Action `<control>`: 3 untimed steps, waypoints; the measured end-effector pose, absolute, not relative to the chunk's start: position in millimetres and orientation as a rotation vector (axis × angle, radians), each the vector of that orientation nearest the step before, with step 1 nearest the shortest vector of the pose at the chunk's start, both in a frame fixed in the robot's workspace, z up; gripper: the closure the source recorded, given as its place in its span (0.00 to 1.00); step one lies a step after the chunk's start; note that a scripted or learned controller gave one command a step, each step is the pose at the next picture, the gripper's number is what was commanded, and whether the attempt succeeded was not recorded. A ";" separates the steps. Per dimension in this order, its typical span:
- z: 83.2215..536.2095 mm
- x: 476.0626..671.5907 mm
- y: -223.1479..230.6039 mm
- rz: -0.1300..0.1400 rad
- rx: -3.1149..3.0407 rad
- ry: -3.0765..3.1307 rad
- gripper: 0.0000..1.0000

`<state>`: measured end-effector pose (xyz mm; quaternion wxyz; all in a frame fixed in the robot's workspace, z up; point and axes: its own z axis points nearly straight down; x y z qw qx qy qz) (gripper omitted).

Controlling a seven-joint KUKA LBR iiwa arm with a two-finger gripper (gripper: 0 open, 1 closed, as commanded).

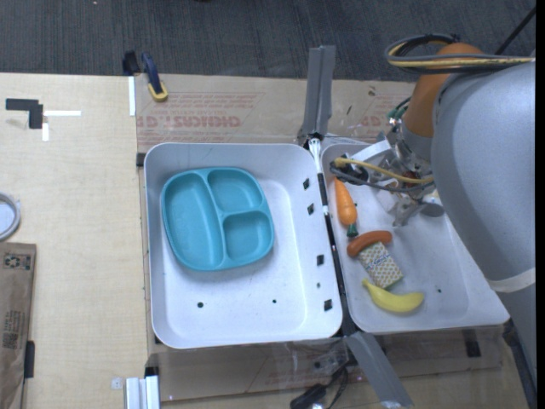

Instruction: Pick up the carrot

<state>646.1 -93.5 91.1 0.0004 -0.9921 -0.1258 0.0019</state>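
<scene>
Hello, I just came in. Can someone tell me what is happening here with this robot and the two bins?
A grey robot arm reaches from the right over the right bin, with its gripper low near the back. The carrot it should pick up lies by that bin's left wall, not held. Nearby lie a hot dog, a checkered packet and a banana. The left bin holds a blue divided plate.

The pale wooden bench (77, 228) bears two shallow white bins side by side, the left bin (174, 309) and the right bin (451, 301). A roll of tape (7, 217) sits near the bench's left edge, with a brown paper packet (14, 305) below it.
</scene>
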 end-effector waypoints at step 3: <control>230.2 542.9 -48.1 0.005 -3.126 -0.318 1.00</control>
